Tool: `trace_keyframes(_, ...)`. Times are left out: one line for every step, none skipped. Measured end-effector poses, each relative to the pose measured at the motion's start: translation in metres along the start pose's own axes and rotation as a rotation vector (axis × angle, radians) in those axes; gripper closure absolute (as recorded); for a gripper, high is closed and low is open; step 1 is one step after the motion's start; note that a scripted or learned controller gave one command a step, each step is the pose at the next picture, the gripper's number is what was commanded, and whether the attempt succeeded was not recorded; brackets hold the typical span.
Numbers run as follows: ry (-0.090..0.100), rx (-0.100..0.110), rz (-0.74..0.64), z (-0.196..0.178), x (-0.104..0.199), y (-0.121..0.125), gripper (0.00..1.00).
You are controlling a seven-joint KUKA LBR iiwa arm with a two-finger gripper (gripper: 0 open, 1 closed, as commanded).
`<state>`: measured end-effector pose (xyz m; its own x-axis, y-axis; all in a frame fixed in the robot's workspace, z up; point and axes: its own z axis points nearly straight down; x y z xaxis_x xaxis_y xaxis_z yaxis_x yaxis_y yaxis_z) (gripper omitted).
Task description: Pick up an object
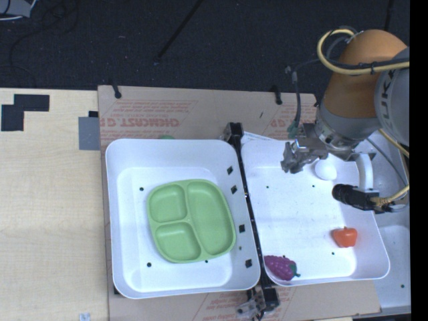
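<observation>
My gripper (292,163) hangs over the back of the right bin (307,273), pointing left and down. Nothing shows between its fingers. A white egg-like object (326,170) lies just right of the gripper, partly under the wrist. An orange-red piece like a small pepper (345,237) rests near the bin's right front. A purple bunch of grapes (281,267) sits at the front left corner of the same bin.
The left bin (127,179) holds a green three-part plate (191,220). A black divider (242,206) runs between the two bins. Cardboard (200,116) lies under both bins, with wooden bench (47,199) to the left.
</observation>
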<state>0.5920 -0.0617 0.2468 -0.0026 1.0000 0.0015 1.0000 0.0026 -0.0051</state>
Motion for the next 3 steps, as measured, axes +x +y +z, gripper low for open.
trace_keyframes(0.001,0.0,-0.002,0.005,0.057,-0.02,1.0)
trace_keyframes(0.001,-0.001,-0.002,0.003,0.102,-0.023,1.0)
trace_keyframes(0.0,0.0,-0.002,0.001,0.15,-0.037,1.0)
